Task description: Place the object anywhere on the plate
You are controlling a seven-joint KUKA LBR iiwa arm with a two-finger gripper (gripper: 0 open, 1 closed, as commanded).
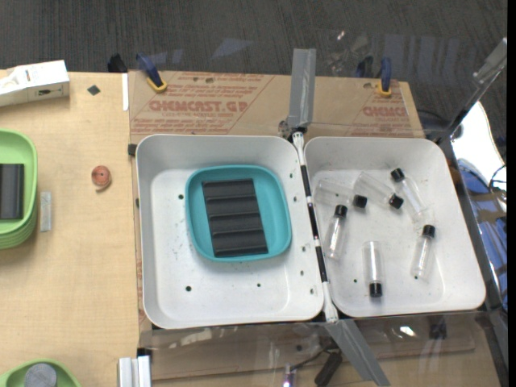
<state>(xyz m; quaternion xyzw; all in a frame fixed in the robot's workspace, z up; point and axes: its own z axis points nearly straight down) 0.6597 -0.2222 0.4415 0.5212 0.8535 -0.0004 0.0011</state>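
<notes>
Left bin [161,240]: holds a teal plate [239,210], roughly central, carrying a dark ribbed block [234,216] flat on its surface. Right bin [451,240]: six clear vials with black caps (all lying on their sides, scattered); one vial [372,269] lies near the front wall, another [422,250] just to its right, a third [334,228] near the divider. No vial touches the plate. Gripper state: cannot tell from this view.

The left bin [161,289] holds a plate [239,212] near its middle, a ribbed block [234,217] lying on it. At three o'clock, touching, the right bin [459,289] holds capped vials [373,268] scattered across its floor.
</notes>
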